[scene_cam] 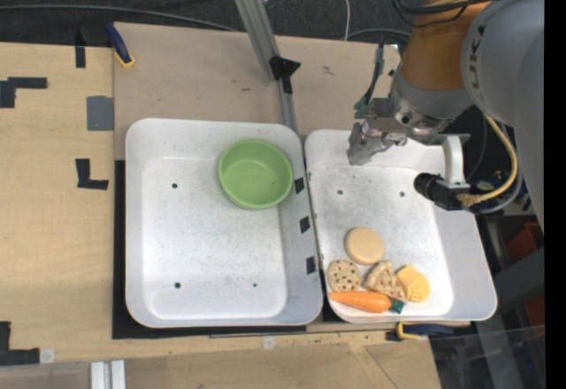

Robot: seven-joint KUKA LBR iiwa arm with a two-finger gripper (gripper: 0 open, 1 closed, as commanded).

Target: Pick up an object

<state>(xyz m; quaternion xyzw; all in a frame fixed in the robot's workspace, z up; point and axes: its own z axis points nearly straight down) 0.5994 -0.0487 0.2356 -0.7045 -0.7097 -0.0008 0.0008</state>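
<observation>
- Orange carrot (pixel 360 300) lies at the near edge of the right bin (pixel 460 246), touching a checked cracker (pixel 343 274), a wedge-shaped cracker (pixel 383 277) and a yellow corn piece (pixel 413 283).
- A tan round biscuit (pixel 364 246) sits just behind that cluster, slightly apart; I judge it the easiest pick, since the packed pieces would crowd the fingers.
- The green bowl (pixel 256 172) rests in the left bin (pixel 159 228), toward its far right.
- The gripper (pixel 364 147) hangs over the right bin's far rim, well apart from the food; whether the fingers are spread or closed I cannot tell.
- A grey pole (pixel 252 7) slants over the surface (pixel 53 202) beyond.
</observation>
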